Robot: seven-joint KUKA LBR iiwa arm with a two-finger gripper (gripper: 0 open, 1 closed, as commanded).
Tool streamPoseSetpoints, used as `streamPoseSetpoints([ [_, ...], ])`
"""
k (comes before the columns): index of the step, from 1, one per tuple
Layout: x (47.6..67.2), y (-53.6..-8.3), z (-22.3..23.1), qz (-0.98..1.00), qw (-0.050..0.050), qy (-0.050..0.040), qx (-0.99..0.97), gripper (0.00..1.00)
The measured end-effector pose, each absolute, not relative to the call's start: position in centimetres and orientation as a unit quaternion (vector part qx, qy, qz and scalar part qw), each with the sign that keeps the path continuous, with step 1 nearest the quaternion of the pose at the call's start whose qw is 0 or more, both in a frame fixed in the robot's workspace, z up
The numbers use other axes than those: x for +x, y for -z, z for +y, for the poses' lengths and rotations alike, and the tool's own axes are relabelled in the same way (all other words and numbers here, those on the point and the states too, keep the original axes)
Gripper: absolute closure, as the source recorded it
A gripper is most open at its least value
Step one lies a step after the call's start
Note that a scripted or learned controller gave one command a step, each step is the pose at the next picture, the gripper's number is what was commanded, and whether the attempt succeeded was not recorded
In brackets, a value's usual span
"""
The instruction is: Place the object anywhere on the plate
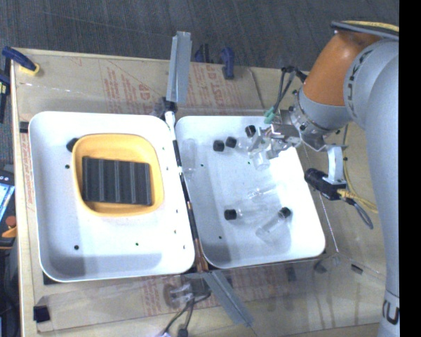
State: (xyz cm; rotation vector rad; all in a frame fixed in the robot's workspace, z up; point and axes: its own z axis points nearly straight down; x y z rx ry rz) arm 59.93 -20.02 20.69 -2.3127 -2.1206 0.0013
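Pick step: gripper [270,140] over right bin [302,248] at 1 o'clock, among clear bottles [256,144]; grasp state unreadable. Next: secure bottle, carry to yellow plate [116,143], left bin [52,244]

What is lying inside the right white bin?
The right bin holds several small clear bottles with black caps. The pincer covers part of its far corner.
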Motion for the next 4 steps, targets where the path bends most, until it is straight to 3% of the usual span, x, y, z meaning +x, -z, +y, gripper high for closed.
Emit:
streamPoseSetpoints([
  [1, 58.8, -26.3, -11.1, -0.754, 0.001, -0.0007, -0.657, 1.00],
  [2, 62.5, -22.9, -5.5, -0.813, 0.000, -0.0008, -0.582, 1.00],
  [3, 61.2, -20.7, 0.0, -0.890, 0.002, -0.0013, -0.456, 1.00],
  [4, 61.2, -20.7, 0.0, -0.890, 0.002, -0.0013, -0.456, 0.00],
])
